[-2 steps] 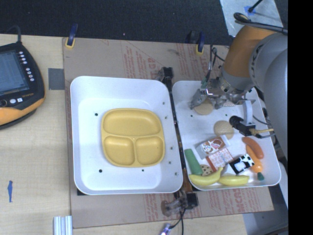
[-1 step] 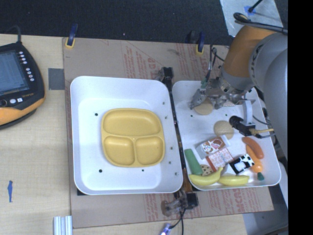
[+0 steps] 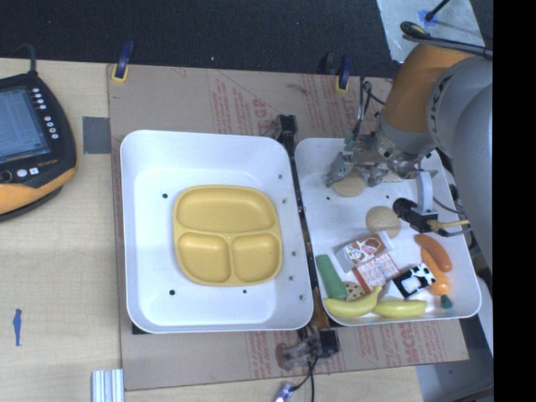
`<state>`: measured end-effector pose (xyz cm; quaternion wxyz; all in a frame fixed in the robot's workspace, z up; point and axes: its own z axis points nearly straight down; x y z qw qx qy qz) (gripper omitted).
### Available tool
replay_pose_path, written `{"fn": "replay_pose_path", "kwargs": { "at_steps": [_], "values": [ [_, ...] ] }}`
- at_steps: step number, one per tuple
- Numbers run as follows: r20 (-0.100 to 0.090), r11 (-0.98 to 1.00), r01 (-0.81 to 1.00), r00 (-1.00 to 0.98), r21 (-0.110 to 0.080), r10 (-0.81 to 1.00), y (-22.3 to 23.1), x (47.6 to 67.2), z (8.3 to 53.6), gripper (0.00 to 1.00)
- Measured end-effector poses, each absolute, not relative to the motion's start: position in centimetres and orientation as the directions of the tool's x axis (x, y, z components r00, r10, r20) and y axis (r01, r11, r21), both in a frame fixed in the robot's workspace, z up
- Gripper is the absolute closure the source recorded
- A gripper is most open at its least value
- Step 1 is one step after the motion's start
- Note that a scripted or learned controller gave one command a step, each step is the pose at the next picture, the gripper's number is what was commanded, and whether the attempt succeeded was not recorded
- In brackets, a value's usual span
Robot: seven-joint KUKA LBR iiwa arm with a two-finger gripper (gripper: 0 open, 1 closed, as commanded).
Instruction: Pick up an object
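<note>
Arm: grey KUKA arm (image 3: 456, 107) with an orange band reaches over the far end of the right bin (image 3: 311, 224), wrist bent down so the gripper (image 3: 356, 167) comes at the objects from above.
Jaws: low over a tan round piece (image 3: 349, 186) at the far end of the right bin; whether they are open or closed cannot be told, and nothing is seen held.
Objects: all loose in the right bin, near the tan piece a beige bun-like lump (image 3: 383, 219); closer to the camera a printed packet (image 3: 368, 258), green stick (image 3: 330, 277), bananas (image 3: 373, 307), orange sausage-shaped toy (image 3: 433, 252).
Left bin: left bin (image 3: 146, 224) beside the right bin holds a yellow divided tray (image 3: 228, 234), likely the drop place.
Desk: wooden desk (image 3: 50, 275), brown cardboard sheet (image 3: 209, 99) clamped beneath both bins to keep them from sliding.
Room: teach pendant (image 3: 29, 141) left of the left bin; dark floor (image 3: 209, 15) beyond.
</note>
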<state>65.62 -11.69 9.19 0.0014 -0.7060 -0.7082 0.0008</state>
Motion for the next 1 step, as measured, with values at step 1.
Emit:
{"fn": "replay_pose_path", "kwargs": {
  "at_steps": [1],
  "values": [
    [0.001,0.004,1.0,-0.004,-0.003,1.0,-11.64,65.62,9.19,0.0]
  ]
}}
